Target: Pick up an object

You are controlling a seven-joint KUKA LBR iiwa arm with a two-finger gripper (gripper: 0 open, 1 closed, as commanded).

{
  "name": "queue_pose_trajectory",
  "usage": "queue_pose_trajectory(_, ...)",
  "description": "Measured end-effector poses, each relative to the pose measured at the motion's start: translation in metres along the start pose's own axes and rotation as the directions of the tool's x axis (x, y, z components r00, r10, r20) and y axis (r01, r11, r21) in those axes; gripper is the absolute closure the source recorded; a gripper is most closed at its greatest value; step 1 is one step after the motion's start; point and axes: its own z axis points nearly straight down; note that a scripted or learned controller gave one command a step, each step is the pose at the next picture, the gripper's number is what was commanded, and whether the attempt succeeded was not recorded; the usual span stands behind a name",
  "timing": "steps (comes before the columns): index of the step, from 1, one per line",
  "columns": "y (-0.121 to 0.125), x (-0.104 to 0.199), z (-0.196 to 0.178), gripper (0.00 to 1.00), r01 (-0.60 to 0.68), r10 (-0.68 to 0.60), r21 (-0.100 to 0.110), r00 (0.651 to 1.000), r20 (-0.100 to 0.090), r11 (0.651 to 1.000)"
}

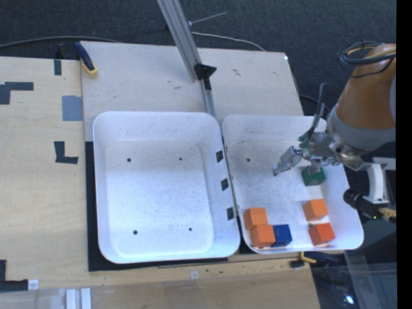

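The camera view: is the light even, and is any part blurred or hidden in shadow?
In the camera view the light is soft and even on both white bins; the blocks cast only faint shadows; the gripper looks slightly blurred; the green block lies partly under it.

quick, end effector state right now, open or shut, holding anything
End effector: cannot be told whether open or closed; nothing is seen held. It is over the right bin, beside a green block.
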Motion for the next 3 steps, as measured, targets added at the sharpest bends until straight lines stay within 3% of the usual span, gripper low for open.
queue_pose_trajectory(1,0.04,-0.083,0.125,0.0,0.006,-0.006,-0.013,1.0,-0.002,1.0)
queue_pose_trajectory(2,0.096,-0.096,0.15,0.0,0.001,-0.001,-0.003,1.0,0.001,1.0)
queue_pose_trajectory(3,0.094,-0.096,0.139,1.0,0.001,-0.001,0.0,1.0,0.001,1.0)
